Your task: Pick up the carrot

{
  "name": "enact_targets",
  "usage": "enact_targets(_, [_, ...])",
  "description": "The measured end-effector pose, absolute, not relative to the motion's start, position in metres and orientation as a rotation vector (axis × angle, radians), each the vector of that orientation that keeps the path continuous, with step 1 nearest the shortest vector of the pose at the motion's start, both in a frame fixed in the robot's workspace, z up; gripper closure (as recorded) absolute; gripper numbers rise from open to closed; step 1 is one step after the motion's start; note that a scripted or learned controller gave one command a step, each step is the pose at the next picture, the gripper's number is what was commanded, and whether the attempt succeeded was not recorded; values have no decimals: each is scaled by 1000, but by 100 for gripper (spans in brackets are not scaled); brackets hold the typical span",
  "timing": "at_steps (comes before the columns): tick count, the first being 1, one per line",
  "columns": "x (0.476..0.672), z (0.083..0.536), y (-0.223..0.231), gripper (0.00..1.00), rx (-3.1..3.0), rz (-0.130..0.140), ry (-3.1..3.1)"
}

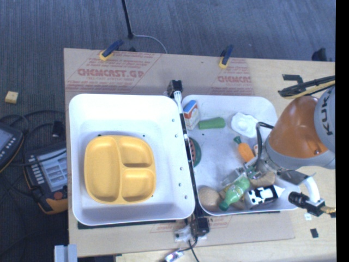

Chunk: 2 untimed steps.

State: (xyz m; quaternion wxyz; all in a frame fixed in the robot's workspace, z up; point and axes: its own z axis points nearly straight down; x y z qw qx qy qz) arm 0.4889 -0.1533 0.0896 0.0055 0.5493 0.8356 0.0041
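Carrot (245, 150) in the right bin (218, 100), just left of the grey arm (297, 135); jaws (252, 171) below it, grip unclear; green bottle (235, 192) beneath.

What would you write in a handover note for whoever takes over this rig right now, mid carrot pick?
Gripper: low in the right bin, amid the clutter near its front; finger state unreadable.
Carrot: lying on the bin floor just behind the gripper, beside the arm, not between the fingers.
Nearby: green bottle and a potato at the front wall.
Left bin holds the yellow divided tray.
Done: arm is down in the bin. Left: grasp and lift the carrot.
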Motion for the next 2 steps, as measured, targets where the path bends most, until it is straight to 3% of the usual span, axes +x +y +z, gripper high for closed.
enact_targets(1, [490,100,-155,100,1721,11,2611])
enact_targets(2, [490,91,-160,100,1012,6,2952])
